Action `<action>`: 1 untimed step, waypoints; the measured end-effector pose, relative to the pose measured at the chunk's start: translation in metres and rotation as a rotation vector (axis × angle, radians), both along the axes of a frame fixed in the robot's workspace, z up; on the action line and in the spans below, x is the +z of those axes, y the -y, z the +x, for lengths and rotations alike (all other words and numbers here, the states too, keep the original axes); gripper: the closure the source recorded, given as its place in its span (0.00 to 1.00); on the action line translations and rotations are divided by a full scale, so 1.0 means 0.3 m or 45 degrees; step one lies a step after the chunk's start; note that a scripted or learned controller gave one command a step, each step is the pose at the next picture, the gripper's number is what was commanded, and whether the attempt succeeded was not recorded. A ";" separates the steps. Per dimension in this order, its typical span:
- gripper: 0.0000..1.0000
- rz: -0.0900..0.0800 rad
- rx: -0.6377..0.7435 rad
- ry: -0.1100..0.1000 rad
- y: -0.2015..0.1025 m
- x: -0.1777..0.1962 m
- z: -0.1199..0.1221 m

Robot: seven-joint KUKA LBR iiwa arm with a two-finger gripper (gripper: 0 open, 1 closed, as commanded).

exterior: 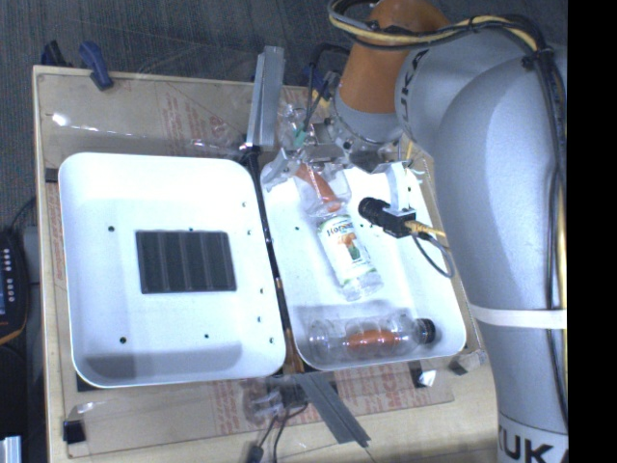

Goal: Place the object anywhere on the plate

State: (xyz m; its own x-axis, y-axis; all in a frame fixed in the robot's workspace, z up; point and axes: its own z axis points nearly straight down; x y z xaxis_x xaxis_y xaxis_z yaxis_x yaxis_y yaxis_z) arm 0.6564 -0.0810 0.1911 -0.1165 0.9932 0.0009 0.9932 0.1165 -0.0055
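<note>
A dark grey ribbed plate (185,261) lies flat in the middle of the left white bin (96,191). The right bin (439,307) holds clear plastic bottles. One with a white and green label (349,250) lies lengthwise in the middle. Another with orange inside (369,335) lies across the near end. A third clear bottle with an orange part (319,189) lies at the far end. My gripper (307,157) is low over that far end, right at the third bottle's upper end, partly hiding it.
The arm's grey body (492,162) covers the right side of the right bin. A black cable fitting (384,216) hangs over that bin. The divider between the bins (270,249) runs just left of the bottles. Blue clamps (94,64) sit at the far left.
</note>
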 end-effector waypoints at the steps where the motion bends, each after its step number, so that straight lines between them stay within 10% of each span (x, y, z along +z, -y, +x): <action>1: 1.00 0.002 0.387 -0.002 -0.117 -0.002 -0.185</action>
State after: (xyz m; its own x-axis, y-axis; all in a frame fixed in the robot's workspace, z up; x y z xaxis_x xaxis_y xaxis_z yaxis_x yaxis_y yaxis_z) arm 0.6007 -0.0459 0.1906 -0.4082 0.9129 0.0029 0.9129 0.4082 -0.0065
